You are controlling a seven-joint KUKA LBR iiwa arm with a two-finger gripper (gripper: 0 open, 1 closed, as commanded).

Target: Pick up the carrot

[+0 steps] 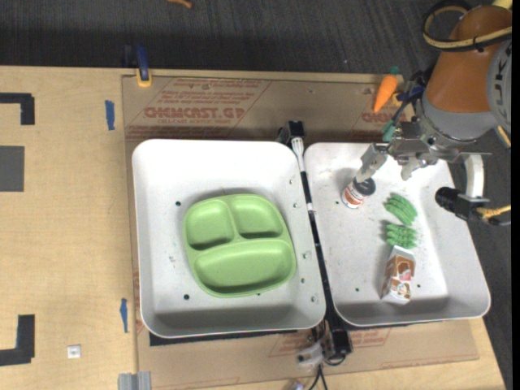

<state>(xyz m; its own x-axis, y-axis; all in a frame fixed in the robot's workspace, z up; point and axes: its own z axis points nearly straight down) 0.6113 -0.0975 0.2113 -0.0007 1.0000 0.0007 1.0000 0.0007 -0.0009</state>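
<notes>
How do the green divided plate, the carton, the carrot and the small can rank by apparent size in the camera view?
1. green divided plate, by far the largest
2. carton
3. carrot
4. small can, partly hidden by the gripper, so its place after the carrot is unsure

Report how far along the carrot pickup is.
Done: nothing visible yet. The carrot lies on the bench beyond the right bin, outside it and apart from the gripper. In hand: the gripper sits low over the bin's far end, one finger by a small can, with no carrot between its fingers. Left: reaching the carrot, closing on it and lifting it.
</notes>
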